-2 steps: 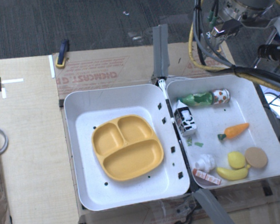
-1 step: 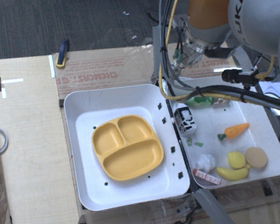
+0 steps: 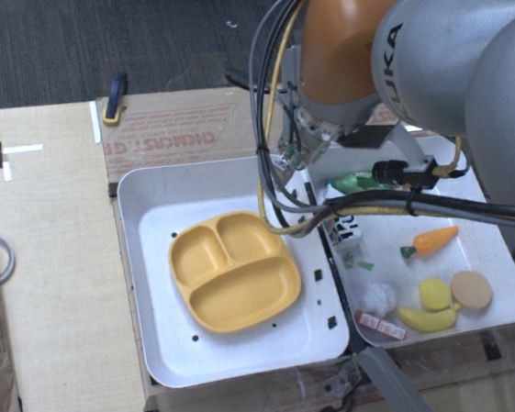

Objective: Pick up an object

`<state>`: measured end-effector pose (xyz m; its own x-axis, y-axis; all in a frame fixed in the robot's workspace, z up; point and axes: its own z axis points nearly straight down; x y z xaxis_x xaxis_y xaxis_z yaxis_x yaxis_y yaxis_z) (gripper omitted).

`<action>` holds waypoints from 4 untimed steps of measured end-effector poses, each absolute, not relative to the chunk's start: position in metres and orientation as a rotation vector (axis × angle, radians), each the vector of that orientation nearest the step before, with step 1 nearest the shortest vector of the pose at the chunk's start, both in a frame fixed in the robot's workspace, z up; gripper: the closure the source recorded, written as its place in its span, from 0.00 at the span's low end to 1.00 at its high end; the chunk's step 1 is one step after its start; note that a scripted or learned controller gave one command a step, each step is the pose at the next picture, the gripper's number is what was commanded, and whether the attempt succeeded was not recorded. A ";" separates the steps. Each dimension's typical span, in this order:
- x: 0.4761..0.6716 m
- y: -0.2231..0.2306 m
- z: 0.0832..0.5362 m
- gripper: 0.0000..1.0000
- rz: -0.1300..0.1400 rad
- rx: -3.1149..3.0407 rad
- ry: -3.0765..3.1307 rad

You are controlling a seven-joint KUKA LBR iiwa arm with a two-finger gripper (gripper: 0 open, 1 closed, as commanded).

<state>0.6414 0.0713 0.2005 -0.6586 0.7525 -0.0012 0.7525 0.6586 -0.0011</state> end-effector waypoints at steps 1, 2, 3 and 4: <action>0.651 0.115 0.219 1.00 0.001 0.753 3.046; 0.640 0.056 0.331 1.00 -0.001 0.603 3.079; 0.641 0.055 0.339 1.00 -0.001 0.607 3.075; 0.652 0.053 0.272 1.00 -0.001 0.534 3.093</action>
